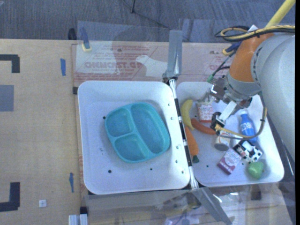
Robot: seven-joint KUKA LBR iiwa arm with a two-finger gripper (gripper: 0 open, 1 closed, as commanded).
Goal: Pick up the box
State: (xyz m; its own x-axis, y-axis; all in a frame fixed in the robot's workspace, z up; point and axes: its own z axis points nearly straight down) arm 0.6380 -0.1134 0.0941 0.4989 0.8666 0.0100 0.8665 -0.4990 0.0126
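A small white and red box [205, 112] stands in the right bin [272, 172], near its upper left, between the banana [186, 112] and the arm's wrist. My gripper [208, 98] hangs right over the box's upper end, reaching down from the orange-banded wrist [243, 64]. The gripper's body hides where its tips meet the box, so I cannot tell whether it touches or holds it. A flat maroon packet [228, 161] lies lower in the same bin.
The right bin also holds a carrot [191, 143], a red chili [202, 126], a blue bottle [246, 124], a grey can [221, 143], a black and white toy [250, 151] and a green fruit [255, 169]. A teal divided plate [137, 131] lies in the left bin [93, 102].
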